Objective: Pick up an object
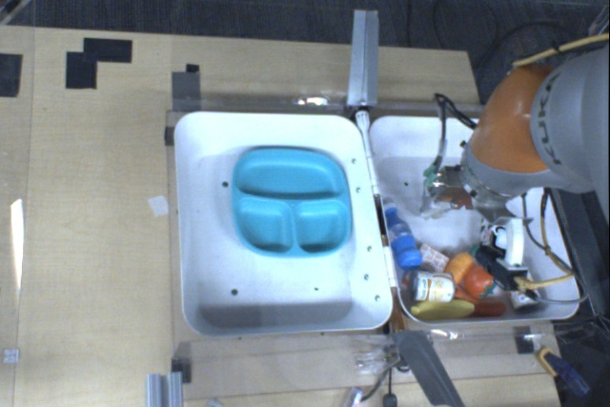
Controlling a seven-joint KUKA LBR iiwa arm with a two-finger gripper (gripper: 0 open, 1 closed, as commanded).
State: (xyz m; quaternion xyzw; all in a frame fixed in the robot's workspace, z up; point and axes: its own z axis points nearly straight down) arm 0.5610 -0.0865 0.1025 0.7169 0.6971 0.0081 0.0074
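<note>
On the desk the things to pick from lay crowded in the near end of the right bin, while its far end was bare white. Nearest the wall shared with the left bin lay a blue bottle with a round blue cap, pointing along that wall. Just beside it, toward the near rim, a small jar lay tipped on its side, with a pale label and a yellowish end. A rounded orange piece sat to the jar's right, touching or nearly touching it, and a long yellow piece lay against the near rim below the jar. A dark red piece lay at the yellow one's right end; its shape was too small to make out. The grey arm reached in from the right, and its end effector hung over the middle of the right bin, above the bare floor and just beyond the heap. Whether it was wide or narrow could not be told, and nothing was seen in it. The left bin bore a blue tray with three hollows.
</note>
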